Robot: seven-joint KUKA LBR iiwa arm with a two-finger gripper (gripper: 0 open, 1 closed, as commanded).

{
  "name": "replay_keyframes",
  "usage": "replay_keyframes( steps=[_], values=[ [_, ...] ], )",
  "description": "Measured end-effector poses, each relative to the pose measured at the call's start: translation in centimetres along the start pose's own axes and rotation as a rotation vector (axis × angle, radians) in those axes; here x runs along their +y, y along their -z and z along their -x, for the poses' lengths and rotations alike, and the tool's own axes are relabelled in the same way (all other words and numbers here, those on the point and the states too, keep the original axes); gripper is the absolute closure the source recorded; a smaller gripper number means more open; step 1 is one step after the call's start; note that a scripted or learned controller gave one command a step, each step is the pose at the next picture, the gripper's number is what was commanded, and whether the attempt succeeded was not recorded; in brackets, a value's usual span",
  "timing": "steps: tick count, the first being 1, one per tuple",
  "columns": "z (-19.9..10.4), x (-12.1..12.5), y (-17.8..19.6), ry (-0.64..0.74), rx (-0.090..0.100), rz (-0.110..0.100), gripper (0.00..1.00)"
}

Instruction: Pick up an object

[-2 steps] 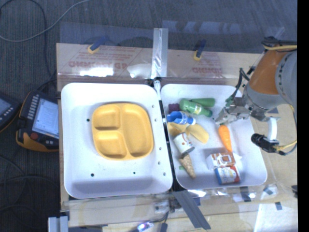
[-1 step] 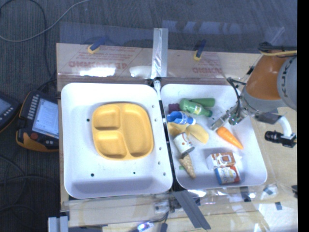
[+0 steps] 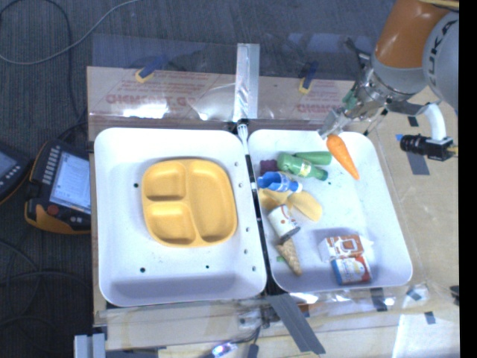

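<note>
The gripper [image 3: 333, 129] pinches the top of the carrot [image 3: 342, 154], so the carrot hangs tilted above the right bin [image 3: 387, 200].

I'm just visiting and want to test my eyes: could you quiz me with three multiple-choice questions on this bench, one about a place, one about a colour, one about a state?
1. Where does the yellow plastic divided plate lie?
A. left white bin
B. right white bin
C. on the floor

2. What colour is the toy carrot?
A. blue
B. orange
C. white

3. How does the carrot stand with the tool?
A. lying apart at the right bin's near edge
B. its top end at the tool's tip
C. resting on the plate

Answers: 1 A, the plate fills the left white bin. 2 B, it is plainly orange. 3 B, its top meets the tool's tip over the right white bin.
</note>
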State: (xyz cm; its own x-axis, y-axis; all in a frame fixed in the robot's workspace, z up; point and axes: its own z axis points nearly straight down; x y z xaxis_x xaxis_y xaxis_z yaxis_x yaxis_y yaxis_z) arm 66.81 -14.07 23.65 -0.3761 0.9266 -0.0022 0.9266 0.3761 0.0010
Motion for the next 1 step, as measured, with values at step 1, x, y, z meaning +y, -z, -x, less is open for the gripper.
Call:
replay_keyframes(
  steps=[1],
  values=[
    [-4.64,1.94,-1.45,-0.024,0.002,-0.002,1.00]
  ],
)
